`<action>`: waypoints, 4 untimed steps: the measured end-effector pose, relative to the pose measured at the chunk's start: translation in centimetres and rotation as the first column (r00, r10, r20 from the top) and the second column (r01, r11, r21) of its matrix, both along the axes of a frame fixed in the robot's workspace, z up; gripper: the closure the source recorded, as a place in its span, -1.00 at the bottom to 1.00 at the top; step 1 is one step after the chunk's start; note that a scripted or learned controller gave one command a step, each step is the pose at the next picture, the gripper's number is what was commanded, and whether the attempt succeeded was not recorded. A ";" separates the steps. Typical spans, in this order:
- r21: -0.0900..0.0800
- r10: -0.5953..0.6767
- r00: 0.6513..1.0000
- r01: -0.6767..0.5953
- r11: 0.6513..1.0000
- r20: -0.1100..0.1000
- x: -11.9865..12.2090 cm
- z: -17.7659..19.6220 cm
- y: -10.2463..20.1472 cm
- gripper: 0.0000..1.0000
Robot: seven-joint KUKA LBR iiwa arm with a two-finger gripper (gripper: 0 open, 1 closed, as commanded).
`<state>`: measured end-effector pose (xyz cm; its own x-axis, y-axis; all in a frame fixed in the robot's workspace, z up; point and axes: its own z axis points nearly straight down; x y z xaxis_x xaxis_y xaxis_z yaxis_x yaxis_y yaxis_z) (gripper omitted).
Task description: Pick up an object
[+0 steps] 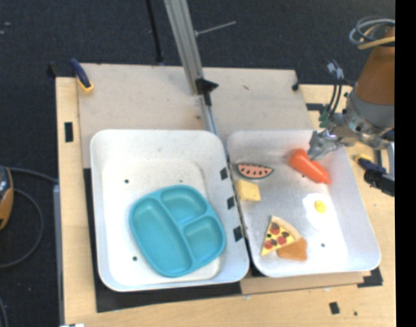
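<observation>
Currently the claw (322, 144) sits over the far right part of the right shallow white bin (358, 203), its tip at the upper end of the orange plastic carrot (309, 165); whether it is spread or pressed together cannot be told, and no contact with the carrot can be confirmed. The carrot lies on the bin floor, tilted diagonally. Near it, toward the bin's left wall, lie a red watermelon slice toy (254, 171) and, just below, a pale yellow cheese block (249, 192). A white fried egg toy with yellow yolk (316, 210) lies below the carrot, and a pizza slice toy (283, 240) lies near the front edge. The left shallow white bin (112, 155) carries a turquoise three-compartment plastic plate (176, 230). Both bins rest on the light wooden tabletop (140, 97).
</observation>
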<state>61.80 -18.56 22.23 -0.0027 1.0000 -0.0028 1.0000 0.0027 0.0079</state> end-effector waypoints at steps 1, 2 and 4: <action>0.002 0.000 1.000 0.000 1.000 -0.004 0.1 2.2 -0.1 1.00; 0.003 0.003 1.000 -0.003 1.000 -0.007 -1.0 2.1 5.1 1.00; 0.003 0.004 1.000 -0.004 1.000 -0.006 0.0 1.6 15.5 1.00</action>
